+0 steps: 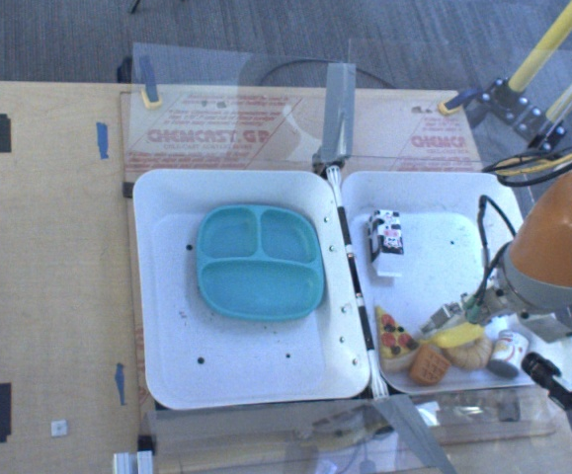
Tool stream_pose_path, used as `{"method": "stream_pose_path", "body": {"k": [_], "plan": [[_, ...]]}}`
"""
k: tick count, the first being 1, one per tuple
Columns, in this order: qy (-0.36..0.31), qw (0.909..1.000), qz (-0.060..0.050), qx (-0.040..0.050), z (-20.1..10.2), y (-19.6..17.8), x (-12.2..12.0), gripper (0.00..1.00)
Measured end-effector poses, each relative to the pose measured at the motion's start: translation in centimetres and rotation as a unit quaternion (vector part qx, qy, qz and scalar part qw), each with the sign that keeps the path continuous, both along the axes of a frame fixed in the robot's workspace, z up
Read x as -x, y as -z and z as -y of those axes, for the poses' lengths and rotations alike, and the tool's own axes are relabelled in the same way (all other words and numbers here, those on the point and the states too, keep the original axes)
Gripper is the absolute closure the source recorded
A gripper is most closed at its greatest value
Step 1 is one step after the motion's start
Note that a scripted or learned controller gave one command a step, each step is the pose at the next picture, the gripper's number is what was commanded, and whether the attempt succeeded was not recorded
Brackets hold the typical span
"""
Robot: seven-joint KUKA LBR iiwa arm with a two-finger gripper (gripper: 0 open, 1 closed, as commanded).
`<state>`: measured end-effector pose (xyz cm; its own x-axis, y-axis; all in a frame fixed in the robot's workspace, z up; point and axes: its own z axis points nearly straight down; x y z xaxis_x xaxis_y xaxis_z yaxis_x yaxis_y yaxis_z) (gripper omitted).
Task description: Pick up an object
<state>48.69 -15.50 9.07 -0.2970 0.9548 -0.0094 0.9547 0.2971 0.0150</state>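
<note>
Currently the arm [562,245] reaches in over the right bin [434,196], low at its near right corner. The jaws [463,314] sit just above a heap of toy food; whether they are spread or pressed together cannot be told. Heap: yellow banana [459,336], pizza slice [394,342], orange waffle-like piece [429,363], small can [508,352], all close together. A milk carton [385,237] lies apart, further back in the same bin. Left bin [157,294] holds a teal divided plate [261,262]. Both bins rest on the desk [39,265].
</note>
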Motion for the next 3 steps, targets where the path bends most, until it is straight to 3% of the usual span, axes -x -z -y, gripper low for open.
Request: {"method": "stream_pose_path", "body": {"k": [1,2,3], "plan": [[-0.024,0.9997,0.000,0.0013,-5.4,0.0,0.3,0.00],[0.157,0.9875,-0.002,-0.0028,-4.2,0.0,-7.7,0.00],[0.113,0.9936,-0.002,-0.0016,-5.6,0.1,-13.0,0.00]]}}
